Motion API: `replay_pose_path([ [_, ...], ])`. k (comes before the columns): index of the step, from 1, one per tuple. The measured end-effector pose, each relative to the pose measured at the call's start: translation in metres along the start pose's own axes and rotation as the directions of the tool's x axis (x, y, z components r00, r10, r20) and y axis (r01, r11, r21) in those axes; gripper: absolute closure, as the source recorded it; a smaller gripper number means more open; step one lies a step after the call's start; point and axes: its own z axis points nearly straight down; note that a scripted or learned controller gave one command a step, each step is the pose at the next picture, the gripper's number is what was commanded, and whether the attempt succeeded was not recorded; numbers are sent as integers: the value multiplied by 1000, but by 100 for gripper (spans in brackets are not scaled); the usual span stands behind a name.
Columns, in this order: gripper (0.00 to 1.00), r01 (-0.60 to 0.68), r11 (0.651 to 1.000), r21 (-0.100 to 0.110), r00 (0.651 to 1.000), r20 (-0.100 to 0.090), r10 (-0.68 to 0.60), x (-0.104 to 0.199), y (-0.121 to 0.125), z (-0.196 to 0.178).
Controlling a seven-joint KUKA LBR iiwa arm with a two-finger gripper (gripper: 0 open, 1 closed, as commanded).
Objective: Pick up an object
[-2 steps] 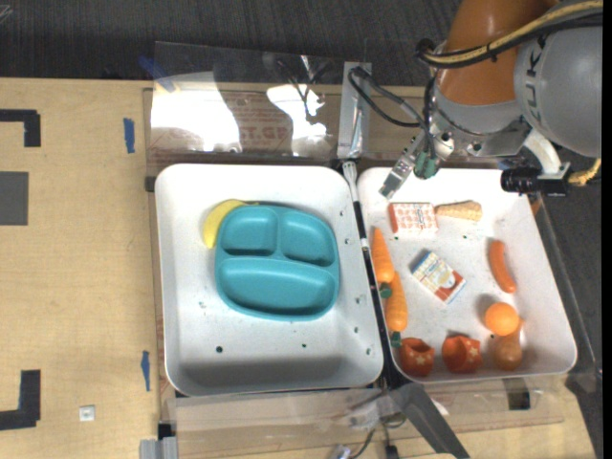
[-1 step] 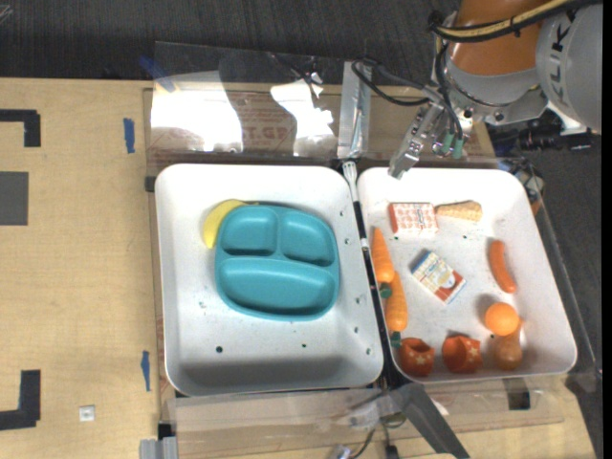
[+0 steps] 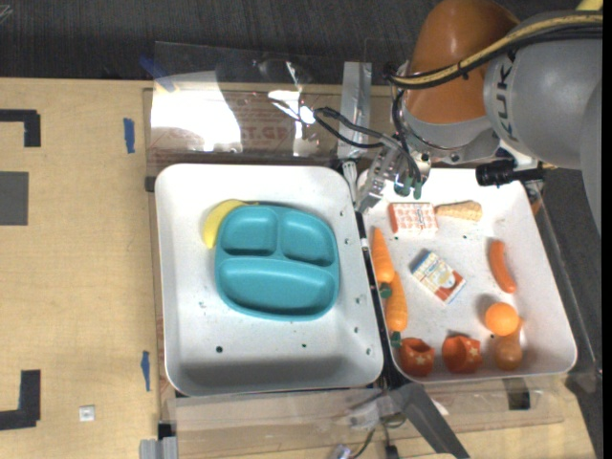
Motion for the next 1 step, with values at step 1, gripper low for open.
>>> replay_pose_path([
  [1, 100, -47, 999, -4, 999, 8, 47, 18, 50, -4],
])
